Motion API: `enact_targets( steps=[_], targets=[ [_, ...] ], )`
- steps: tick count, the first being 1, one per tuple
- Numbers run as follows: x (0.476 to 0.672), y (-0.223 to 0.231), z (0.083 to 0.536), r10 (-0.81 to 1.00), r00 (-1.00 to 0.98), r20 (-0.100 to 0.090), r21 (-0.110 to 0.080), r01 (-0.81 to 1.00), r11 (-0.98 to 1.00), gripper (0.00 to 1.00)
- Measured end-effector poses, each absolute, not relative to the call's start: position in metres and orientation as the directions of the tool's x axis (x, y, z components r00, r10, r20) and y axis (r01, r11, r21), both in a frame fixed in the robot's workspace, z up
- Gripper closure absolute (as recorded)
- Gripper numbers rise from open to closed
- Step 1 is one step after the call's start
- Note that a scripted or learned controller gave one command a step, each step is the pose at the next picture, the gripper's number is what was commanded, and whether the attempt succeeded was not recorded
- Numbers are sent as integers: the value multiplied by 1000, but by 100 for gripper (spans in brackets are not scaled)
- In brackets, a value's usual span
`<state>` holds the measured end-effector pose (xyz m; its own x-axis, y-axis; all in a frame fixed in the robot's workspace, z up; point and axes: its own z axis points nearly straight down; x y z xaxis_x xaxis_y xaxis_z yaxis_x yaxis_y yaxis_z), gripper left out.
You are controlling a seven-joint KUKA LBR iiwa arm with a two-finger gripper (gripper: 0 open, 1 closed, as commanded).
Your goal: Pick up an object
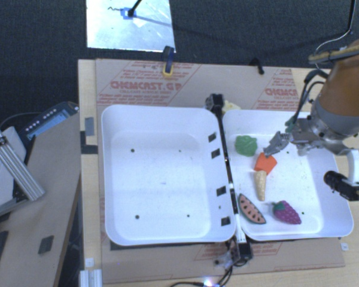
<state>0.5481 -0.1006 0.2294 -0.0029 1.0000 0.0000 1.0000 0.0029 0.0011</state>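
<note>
In the right bin (332, 220) the tool (275, 145) hovers at the carrot (265, 162); I cannot tell its opening or any hold. Off-centre closing could knock the carrot toward the green piece (246, 145).

Bright, even light; slightly soft focus.

Single fixed camera above bench (137, 76), angled down over both bins (161, 178)

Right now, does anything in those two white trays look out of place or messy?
Nothing stands out. The toy foods lie apart in the right bin: a green piece, orange carrot, pale cone, watermelon slice and purple grapes. The end effector sits by the carrot.
</note>
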Motion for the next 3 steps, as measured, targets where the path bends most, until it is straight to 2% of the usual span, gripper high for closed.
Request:
enact_targets(
  steps=[1,2,3],
  targets=[
    [521,-93,77,1000,0,2,-7,1000,0,0],
    [562,-166,85,1000,2,-4,7,1000,-2,0],
    [653,-169,87,1000,-7,-3,12,1000,7,0]
  ],
)
